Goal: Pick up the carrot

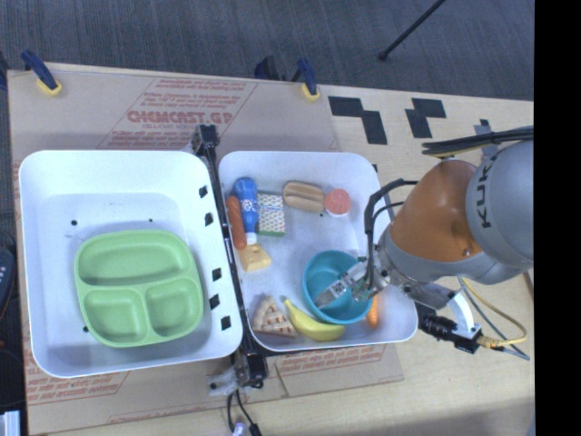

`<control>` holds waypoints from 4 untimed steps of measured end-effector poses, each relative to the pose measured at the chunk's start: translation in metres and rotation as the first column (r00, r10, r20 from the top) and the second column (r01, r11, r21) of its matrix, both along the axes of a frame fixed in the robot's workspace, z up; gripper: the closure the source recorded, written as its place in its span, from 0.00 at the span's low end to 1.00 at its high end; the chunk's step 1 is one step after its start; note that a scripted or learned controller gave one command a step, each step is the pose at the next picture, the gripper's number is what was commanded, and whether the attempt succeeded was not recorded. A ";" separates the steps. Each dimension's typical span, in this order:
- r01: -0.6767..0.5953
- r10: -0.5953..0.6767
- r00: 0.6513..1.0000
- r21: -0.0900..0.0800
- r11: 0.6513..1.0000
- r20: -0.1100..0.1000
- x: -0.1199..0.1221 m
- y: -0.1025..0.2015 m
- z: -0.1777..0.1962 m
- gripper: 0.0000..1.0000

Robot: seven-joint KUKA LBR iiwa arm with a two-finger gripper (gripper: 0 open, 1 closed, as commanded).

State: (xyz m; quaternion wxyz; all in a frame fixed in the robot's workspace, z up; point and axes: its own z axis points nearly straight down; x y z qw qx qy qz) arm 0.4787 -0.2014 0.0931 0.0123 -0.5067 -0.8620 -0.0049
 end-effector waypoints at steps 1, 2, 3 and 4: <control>-0.013 0.013 1.000 -0.004 1.000 -0.003 0.001 -0.002 0.010 1.00; -0.267 0.267 0.963 -0.023 0.963 0.016 0.000 -0.009 0.051 1.00; -0.268 0.268 0.963 -0.023 0.963 0.015 -0.001 -0.009 0.050 0.00; -0.306 0.306 0.952 -0.014 0.952 0.013 0.000 -0.005 0.006 0.00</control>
